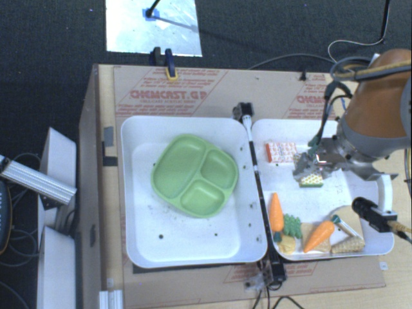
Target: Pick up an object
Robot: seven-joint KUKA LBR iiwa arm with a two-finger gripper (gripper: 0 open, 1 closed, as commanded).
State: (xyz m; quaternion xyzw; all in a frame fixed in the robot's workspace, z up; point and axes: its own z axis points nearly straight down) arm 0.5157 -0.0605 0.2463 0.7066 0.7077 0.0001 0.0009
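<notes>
A small yellow-and-green block [312, 180] lies in the right bin [338, 198], in its upper middle part, on the white floor. The jaws hang directly over it, and their lower end meets the block's upper edge in this view. Whether the jaws are wide or narrow cannot be told from here, nor whether they touch the block or sit above it. The grey arm [376, 118] with its orange band comes in from the right side and bends down over the far half of that bin.

Just to the left of the jaws, near the bin's far wall, lies a red-and-white packet [281, 151], flat and apart from the block. Along the bin's near side the other things are gathered. An orange carrot [276, 212] lies by the left wall, pointing away from the camera. A green leafy piece [293, 225] sits just beside it, with a small yellow piece [287, 243] below. A second carrot [320, 235] lies at a slant to the right of them, and a pale wedge [347, 242] rests near the front right corner.

The left bin [148, 240] holds a light green divided plate [195, 175], set near its middle and turned at an angle. Both bins stand side by side on a brown worktop [206, 85] with red lettering.
</notes>
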